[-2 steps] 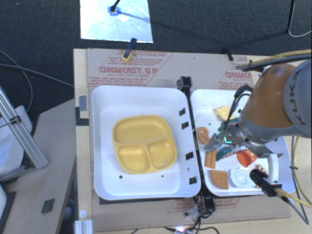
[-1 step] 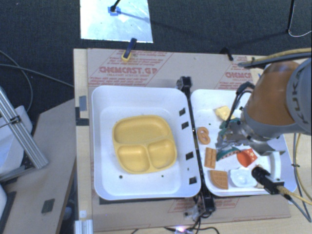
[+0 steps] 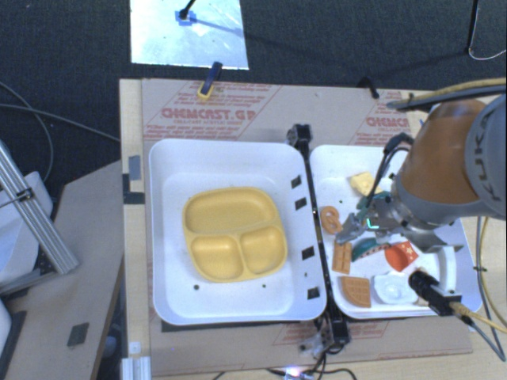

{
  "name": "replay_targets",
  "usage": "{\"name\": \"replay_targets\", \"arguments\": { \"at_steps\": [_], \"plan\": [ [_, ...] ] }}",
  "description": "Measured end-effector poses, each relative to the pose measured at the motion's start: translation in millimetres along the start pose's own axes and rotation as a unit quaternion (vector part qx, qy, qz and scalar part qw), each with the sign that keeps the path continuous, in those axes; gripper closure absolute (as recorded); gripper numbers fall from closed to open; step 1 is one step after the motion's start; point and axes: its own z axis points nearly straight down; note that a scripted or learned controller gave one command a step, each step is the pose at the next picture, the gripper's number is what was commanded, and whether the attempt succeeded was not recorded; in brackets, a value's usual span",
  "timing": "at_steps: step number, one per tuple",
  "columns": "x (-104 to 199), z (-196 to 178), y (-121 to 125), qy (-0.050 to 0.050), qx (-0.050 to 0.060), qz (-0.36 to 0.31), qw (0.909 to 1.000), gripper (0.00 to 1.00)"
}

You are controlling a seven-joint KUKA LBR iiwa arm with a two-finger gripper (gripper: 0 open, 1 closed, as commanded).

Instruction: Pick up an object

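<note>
Claw low in the cluttered right bin, can't tell its grip state; could nudge the pretzel or biscuit aside.

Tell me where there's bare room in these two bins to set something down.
The left bin has bare floor all around the yellow divided tray, widest along its far wall. The right bin is crowded: gripper, pretzel, waffle and other food; its far left corner is bare.
</note>
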Motion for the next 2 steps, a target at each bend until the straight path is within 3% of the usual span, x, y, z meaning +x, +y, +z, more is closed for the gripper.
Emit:
{"name": "replay_targets", "arguments": {
  "at_steps": [1, 2],
  "plan": [
    [38.3, 22.0, 10.0, 0.0, 0.003, -0.001, 1.0, 0.0],
    [40.7, 20.9, -2.8, 0.0, 0.003, 0.002, 1.0, 0.0]
  ]
}}
